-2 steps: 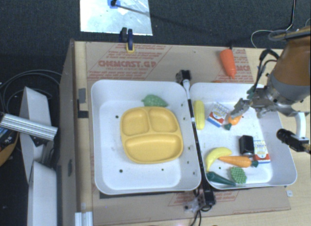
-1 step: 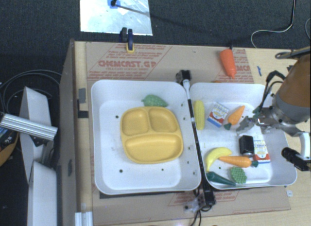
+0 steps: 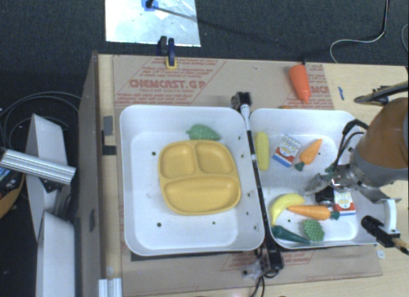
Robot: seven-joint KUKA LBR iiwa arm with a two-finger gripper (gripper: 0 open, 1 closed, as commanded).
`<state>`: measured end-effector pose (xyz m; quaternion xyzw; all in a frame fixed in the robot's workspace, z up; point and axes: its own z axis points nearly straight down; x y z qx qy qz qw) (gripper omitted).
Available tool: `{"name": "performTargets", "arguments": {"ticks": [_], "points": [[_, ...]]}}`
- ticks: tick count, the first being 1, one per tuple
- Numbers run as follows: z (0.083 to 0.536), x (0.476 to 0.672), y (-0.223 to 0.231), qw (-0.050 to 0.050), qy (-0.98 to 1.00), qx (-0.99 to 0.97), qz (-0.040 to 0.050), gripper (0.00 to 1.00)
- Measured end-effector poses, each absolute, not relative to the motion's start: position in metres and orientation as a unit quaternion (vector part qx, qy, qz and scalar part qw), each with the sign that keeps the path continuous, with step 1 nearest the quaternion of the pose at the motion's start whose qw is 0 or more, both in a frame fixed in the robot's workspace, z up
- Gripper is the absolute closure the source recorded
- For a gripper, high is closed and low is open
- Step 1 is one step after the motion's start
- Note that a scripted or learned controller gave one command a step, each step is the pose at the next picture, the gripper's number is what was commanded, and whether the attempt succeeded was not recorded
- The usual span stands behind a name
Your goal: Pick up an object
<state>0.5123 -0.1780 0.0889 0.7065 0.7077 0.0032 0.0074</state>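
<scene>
The left bin (image 3: 137,181) holds a yellow divided plate (image 3: 198,176) near its middle, with a green leafy toy (image 3: 203,132) touching the plate's far edge. The right bin (image 3: 300,115) is crowded. A yellow corn cob (image 3: 261,151) lies along its left wall, a small red, white and blue carton (image 3: 287,150) sits just beside it, and an orange carrot (image 3: 310,151) with a green stem leans next to the carton. Nearer the front, a banana (image 3: 284,205) curls beside a second, longer carrot (image 3: 311,212), with a dark green vegetable (image 3: 291,234) and a bumpy green piece (image 3: 312,230) at the front edge. A small white box with red print (image 3: 344,202) lies toward the bin's right side.

The arm reaches in from the right, its orange band over the right bin's far side. The gripper (image 3: 327,184) sits low in the right bin, just above the long carrot and beside the white box; whether it is spread or pinching anything cannot be told, and nothing is clearly seen between its parts.

Both bins rest on a cardboard-covered surface (image 3: 166,83) printed with red lettering. Another carrot (image 3: 299,81) lies on the cardboard behind the right bin, and a blue and yellow clamp (image 3: 169,50) grips the far edge. Dark carpet lies beyond, with a shiny sheet (image 3: 152,8) on it, cables, and metal rails at the left.
</scene>
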Motion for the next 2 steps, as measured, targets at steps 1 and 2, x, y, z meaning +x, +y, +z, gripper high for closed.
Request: {"name": "performTargets", "arguments": {"ticks": [1, 2], "points": [[0.100, 0.514, -0.180, 0.010, 0.707, 0.707, 0.0035, 1.00], [0.185, 0.533, -0.070, 0.001, 0.709, 0.705, 0.0024, 1.00]]}}
